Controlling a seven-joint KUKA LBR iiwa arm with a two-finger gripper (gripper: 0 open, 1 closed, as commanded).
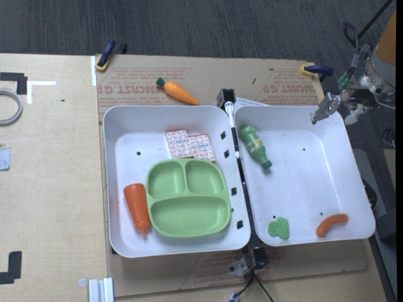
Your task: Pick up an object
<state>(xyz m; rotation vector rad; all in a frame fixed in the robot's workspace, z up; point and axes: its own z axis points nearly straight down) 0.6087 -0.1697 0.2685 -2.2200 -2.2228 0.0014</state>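
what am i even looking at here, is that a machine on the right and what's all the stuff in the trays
Yes. At the right edge is a robot arm, and its tool, the part meant for grasping, sits over the right bin's far corner with nothing in it. One camera looks down at a slant on two white bins. The left bin has a green plate, an orange bottle and a small packet. The right bin has a green bottle, a green leaf toy and a sausage. A toy carrot lies on the cardboard behind.

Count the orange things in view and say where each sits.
3. A toy carrot lies on the cardboard behind the bins, an orange bottle left of the green plate, a sausage in the right bin's near corner.
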